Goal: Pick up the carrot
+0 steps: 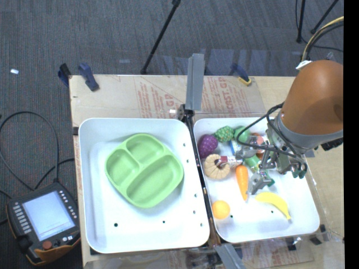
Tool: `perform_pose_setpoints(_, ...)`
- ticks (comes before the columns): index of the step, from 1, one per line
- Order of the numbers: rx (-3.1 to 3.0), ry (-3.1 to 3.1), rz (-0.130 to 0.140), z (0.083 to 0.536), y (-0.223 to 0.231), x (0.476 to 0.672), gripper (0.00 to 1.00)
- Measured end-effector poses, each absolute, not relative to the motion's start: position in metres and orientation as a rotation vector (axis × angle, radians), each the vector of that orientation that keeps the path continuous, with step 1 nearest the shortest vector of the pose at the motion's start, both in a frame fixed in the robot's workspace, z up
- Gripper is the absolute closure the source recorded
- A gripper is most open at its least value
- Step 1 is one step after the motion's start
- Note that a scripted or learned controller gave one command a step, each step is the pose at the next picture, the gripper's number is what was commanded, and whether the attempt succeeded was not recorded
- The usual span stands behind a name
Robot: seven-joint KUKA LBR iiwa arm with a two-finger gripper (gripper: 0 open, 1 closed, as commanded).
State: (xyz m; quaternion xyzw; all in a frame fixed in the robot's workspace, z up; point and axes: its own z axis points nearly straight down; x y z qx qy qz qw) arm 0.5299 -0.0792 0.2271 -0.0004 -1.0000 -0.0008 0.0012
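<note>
Right bin (305,220): carrot (242,181) lying near the middle, pointed end toward the front edge, with an orange (221,209) by the front left corner, a banana (275,203) toward the front right, a purple fruit (207,145) and a tan ring-shaped piece (217,167) along the left wall, and green items near the back edge. Gripper (259,182) hangs just right of the carrot; whether it is spread or pressed together I cannot tell. Left bin (92,217): one green divided plate (145,170), centred.
</note>
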Motion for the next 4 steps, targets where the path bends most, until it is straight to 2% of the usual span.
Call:
perform_pose_setpoints(1,0.193,-3.128,-0.005,0.129,-0.081,0.543,0.0)
perform_pose_setpoints(2,0.131,-3.133,-0.005,0.085,-0.089,0.558,0.0)
perform_pose_setpoints(3,0.142,-3.136,-0.006,0.096,-0.087,0.56,1.0)
perform_pose_setpoints(4,0.383,-3.123,-0.002,0.189,-0.048,0.561,1.0)
